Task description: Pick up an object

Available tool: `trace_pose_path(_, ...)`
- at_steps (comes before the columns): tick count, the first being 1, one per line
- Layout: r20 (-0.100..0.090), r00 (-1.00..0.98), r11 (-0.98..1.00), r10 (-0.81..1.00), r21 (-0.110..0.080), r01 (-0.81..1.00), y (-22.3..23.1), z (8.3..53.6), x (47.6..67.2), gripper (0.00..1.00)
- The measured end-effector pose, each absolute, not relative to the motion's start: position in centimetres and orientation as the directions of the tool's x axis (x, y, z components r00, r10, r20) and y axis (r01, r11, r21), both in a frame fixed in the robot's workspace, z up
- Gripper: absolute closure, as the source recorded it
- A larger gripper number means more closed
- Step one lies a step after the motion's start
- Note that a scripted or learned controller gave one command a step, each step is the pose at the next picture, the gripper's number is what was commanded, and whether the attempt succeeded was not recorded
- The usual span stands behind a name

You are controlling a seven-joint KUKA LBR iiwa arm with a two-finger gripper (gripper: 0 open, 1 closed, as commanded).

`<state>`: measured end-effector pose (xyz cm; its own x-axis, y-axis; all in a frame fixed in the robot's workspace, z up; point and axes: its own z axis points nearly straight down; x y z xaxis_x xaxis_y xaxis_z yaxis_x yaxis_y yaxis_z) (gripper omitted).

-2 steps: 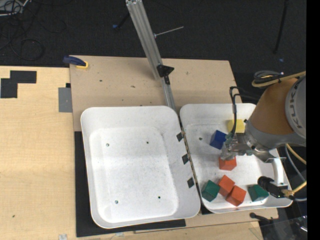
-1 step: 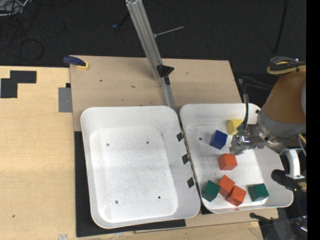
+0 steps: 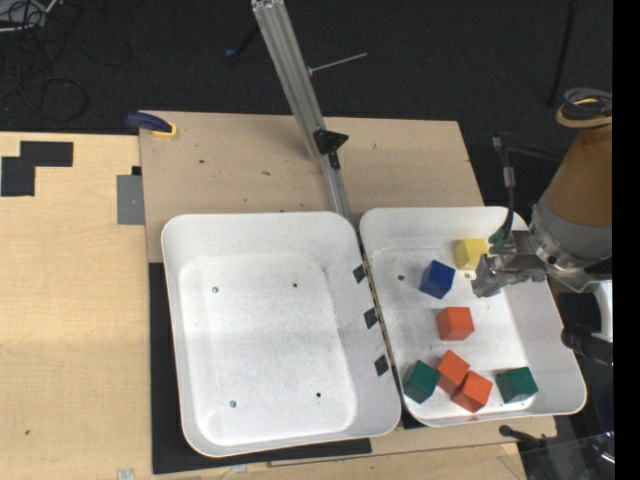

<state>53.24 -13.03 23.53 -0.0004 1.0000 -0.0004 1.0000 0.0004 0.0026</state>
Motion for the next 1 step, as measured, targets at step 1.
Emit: trace_pose_path(1, 0.003, -0.004, 0.004, 1.0, -0.003, 1.0, -7.59, 22.48, 53.71, 1.0)
